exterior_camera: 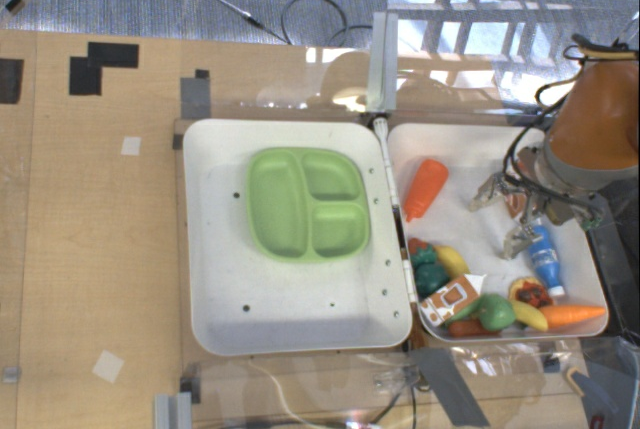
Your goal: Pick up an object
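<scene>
My gripper [503,215] hangs over the right bin [470,142], near its right side. Its fingers are spread open, and only white bin floor shows between them. A blue bottle [546,263] with a white cap lies just right of and below the lower finger [520,239]. An orange carrot-shaped piece [425,187] lies apart to the left of the gripper. Along the bin's near edge sit a green broccoli [428,268], a yellow piece [452,261], a small printed box [451,298], a green pepper [495,311], a banana [530,316] and an orange carrot [573,315].
The left bin [215,297] holds a green divided plate [306,203]. A raised divider [393,217] separates the two bins. A metal frame [470,17] stands behind the right bin. The arm's orange band [595,117] looms over the right bin's far right corner.
</scene>
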`<state>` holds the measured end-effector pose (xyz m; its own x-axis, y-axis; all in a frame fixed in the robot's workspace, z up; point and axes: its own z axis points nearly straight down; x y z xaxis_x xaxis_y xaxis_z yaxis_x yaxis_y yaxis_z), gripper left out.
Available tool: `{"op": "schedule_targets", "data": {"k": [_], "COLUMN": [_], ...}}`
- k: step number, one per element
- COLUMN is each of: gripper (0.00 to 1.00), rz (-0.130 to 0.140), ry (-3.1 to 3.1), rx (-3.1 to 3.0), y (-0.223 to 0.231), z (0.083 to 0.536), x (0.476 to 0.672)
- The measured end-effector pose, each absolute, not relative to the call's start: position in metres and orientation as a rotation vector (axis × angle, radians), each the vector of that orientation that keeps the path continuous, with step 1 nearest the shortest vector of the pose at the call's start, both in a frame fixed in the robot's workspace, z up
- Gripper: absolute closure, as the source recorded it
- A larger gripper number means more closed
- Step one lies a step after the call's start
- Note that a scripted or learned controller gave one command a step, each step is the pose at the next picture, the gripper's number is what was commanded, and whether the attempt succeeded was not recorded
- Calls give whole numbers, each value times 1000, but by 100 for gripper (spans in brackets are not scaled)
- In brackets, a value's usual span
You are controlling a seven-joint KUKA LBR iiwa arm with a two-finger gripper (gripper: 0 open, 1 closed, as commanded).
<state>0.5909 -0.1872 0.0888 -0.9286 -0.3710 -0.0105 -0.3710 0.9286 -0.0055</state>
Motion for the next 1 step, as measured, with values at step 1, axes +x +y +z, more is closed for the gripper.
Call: {"op": "schedule_targets", "data": {"k": [1], "gripper": [100], "rz": [-12], "ry": [3062], "rx": [-593], "y": [-186], "z": [104], "x": [595]}}
